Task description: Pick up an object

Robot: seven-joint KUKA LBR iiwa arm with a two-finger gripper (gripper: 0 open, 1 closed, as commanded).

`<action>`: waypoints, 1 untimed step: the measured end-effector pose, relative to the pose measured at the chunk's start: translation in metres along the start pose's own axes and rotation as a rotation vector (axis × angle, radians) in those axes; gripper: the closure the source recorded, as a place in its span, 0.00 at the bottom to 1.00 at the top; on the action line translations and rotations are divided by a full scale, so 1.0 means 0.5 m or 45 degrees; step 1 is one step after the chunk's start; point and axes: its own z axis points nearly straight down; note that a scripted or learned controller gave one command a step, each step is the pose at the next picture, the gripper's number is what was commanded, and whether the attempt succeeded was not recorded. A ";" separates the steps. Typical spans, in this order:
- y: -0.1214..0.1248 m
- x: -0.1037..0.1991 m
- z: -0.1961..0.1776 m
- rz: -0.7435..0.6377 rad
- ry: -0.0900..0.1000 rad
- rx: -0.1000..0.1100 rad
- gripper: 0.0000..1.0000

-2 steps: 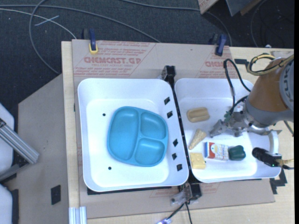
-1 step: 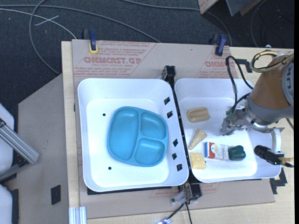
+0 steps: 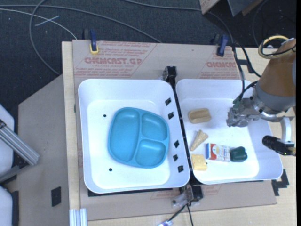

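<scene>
My gripper [image 3: 236,118] hangs over the right bin [image 3: 216,86], near its right half, above bare white floor. It points down and left, with nothing seen between it and the bin floor. To its left lies a tan bread-like block [image 3: 199,115]. Below that sits a pale cone-shaped wedge [image 3: 198,139]. A yellow block [image 3: 199,162] rests at the bin's front left. A small white, red and blue carton [image 3: 217,152] lies beside a dark green object [image 3: 238,154], both just in front of the gripper.
The left bin [image 3: 89,102] holds a blue divided plate [image 3: 138,137]. A black divider with clips [image 3: 175,121] runs between the bins. Cables trail behind the bench, and a black part of the arm [image 3: 278,145] overhangs the right bin's right rim.
</scene>
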 end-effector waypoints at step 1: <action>-0.005 -0.014 -0.094 0.002 -0.001 0.000 1.00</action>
